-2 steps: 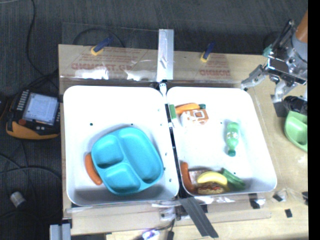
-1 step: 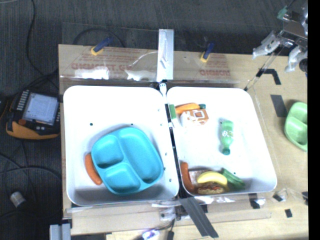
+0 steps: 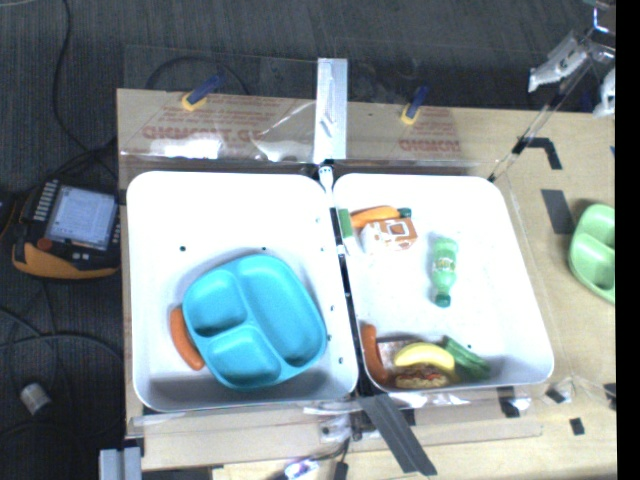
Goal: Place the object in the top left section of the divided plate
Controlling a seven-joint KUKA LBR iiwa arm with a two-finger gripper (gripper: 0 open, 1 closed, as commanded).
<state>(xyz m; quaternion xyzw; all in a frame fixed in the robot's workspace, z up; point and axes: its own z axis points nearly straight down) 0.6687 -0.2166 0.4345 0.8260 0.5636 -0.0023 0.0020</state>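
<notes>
The blue divided plate point(image 3: 255, 320) lies in the left bin point(image 3: 160, 208), turned at an angle, so its top left section is judged to be the compartment nearest the bin's far left corner. The task does not name its object. Candidates lie in the right bin point(image 3: 500, 268): a green bottle point(image 3: 442, 269) alone mid-bin, a carrot point(image 3: 374, 213) and small carton point(image 3: 388, 234) by the divider, and a banana point(image 3: 424, 355) crowded against other toy food at the near wall. An orange hot dog point(image 3: 184, 337) rests touching the plate's left rim.

The gripper point(image 3: 568, 60) sits at the upper right, well clear of both bins. The state of its jaws cannot be told.

The isolated bottle offers the cleanest grasp, taken across its width. Release should be low and centred, clear of the ridges.

The items under the banana are too crowded to identify.
</notes>
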